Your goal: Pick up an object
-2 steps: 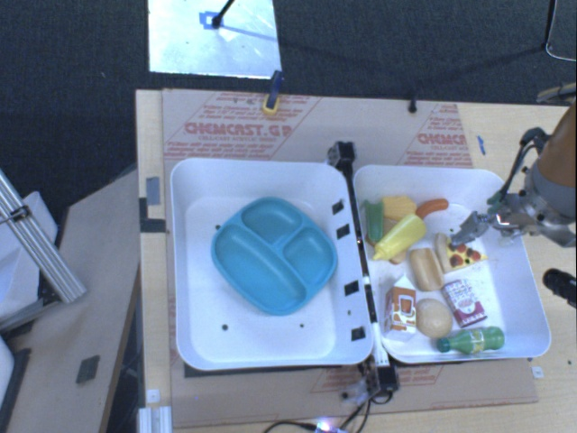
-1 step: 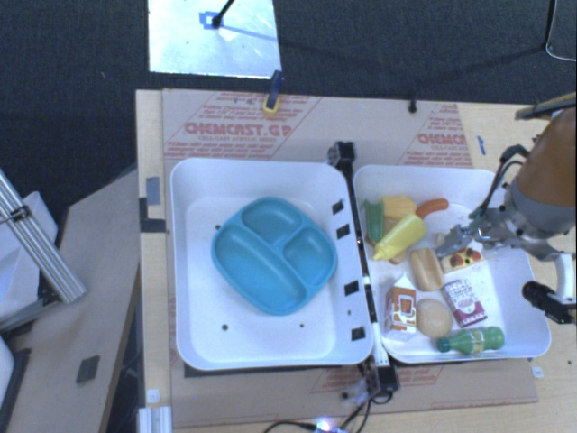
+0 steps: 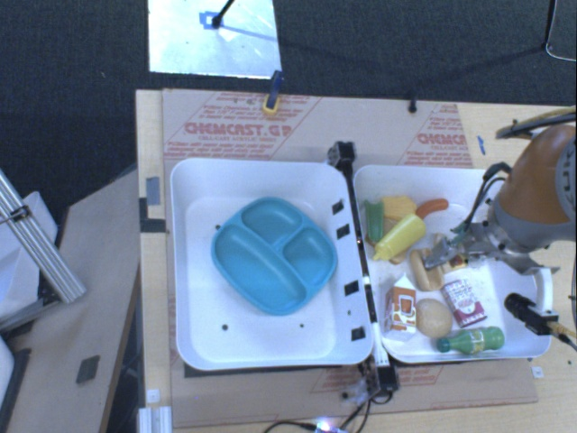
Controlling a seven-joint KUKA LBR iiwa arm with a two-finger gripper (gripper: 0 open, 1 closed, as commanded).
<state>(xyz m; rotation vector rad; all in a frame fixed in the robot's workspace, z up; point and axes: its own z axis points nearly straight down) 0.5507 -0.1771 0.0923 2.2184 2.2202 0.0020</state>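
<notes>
Camera view: gripper [image 3: 444, 258] low in the right bin [image 3: 379, 180], among crowded toy food.
Whether it is open or closed I cannot tell, nor whether it has hold of anything. It sits at the hot dog [image 3: 424, 270], just beside the yellow bottle [image 3: 400, 235] and red can [image 3: 462, 301]; the bun looks small, tan and rounded. Packed so tightly, it could slip out, or a neighbour get nudged or pinched instead.

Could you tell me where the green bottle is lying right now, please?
The green bottle lies on its side at the near edge of the right bin, just below the red can and beside the round potato.
</notes>
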